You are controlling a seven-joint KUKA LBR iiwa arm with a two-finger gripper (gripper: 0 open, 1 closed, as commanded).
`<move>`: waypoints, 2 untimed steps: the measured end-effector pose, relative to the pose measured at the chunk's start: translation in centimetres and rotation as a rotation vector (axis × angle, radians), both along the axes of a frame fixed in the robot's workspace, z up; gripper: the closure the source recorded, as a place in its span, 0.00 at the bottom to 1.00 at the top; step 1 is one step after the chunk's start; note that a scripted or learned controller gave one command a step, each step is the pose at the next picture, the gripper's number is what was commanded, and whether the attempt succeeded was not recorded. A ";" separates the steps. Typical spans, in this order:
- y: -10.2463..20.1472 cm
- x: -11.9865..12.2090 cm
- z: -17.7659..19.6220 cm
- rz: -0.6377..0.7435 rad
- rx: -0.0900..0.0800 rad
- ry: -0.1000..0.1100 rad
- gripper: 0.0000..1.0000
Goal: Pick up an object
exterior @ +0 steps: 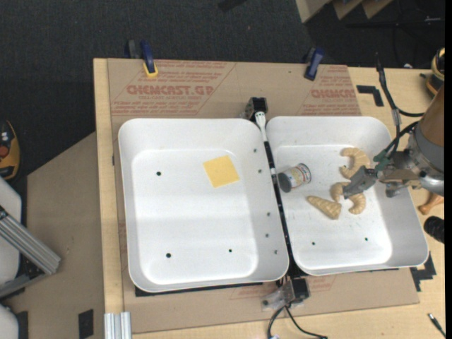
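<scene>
cardboard-topped bench (212, 83) holds two white bins. right bin (395, 239) has croissant-like pastries (349, 182) and a small can (294, 176); left bin (141, 189) has a cheese slice (221, 171). gripper (361, 180) is low over the pastries, likely lining up a grab; jaw state cannot be told.

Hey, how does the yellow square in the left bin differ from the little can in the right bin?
The yellow square is flat and lies face up; the can is a cylinder tipped on its side. The square is plain yellow, the can silvery with a dark end. The square lies alone near its bin's middle; the can lies by the right bin's left wall, with tan curved pieces nearby. Both rest untouched by the pincer.
</scene>
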State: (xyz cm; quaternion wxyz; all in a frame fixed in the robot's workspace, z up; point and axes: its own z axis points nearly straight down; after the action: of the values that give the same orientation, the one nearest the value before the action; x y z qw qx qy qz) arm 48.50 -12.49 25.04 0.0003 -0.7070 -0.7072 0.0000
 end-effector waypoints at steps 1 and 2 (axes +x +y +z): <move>0.0 0.1 1.1 0.001 -0.001 -0.004 1.00; 1.7 -0.4 18.1 0.004 -0.004 -0.023 1.00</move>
State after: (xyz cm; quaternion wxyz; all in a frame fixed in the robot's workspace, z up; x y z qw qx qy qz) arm 48.07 -10.78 43.12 -0.0091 -0.7057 -0.7085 -0.0066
